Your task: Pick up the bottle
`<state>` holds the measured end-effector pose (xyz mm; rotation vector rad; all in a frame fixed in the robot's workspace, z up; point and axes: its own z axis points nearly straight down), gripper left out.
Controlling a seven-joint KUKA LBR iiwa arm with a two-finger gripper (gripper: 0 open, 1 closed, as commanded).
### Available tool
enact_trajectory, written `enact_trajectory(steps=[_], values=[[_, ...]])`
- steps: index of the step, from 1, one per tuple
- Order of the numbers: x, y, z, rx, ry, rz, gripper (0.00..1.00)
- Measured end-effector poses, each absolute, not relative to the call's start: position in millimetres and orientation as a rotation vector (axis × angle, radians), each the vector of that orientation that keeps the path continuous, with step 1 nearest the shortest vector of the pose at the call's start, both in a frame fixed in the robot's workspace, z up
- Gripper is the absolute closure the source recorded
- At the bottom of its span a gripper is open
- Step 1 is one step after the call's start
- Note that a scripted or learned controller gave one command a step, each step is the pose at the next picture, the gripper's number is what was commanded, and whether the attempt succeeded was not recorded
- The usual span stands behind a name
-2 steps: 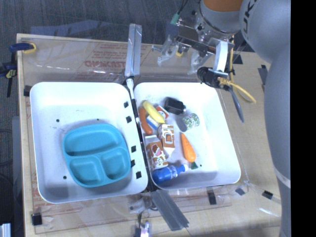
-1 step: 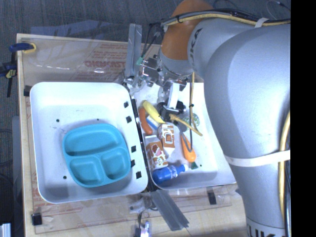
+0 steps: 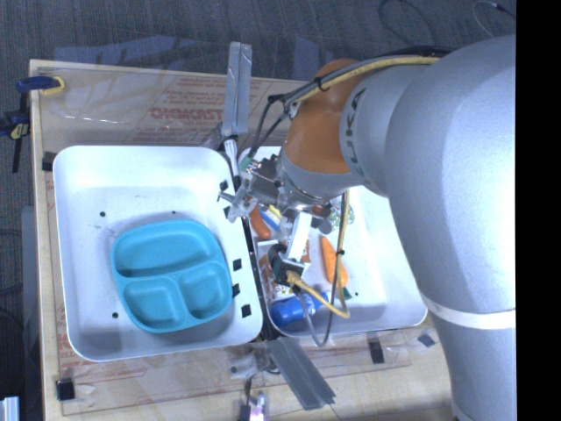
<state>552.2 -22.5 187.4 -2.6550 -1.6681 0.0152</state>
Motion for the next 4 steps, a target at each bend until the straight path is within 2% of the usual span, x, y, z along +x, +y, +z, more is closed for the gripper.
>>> enact_trajectory(steps=[1, 2, 4], values=[[483.4, 4, 327, -3.003, -0.916, 0.012, 0.0], [478.3, 39, 389, -3.129, -0.327, 0.01, 0.0], [480.6, 132, 440, -3.132, -0.326, 0.009, 0.0]])
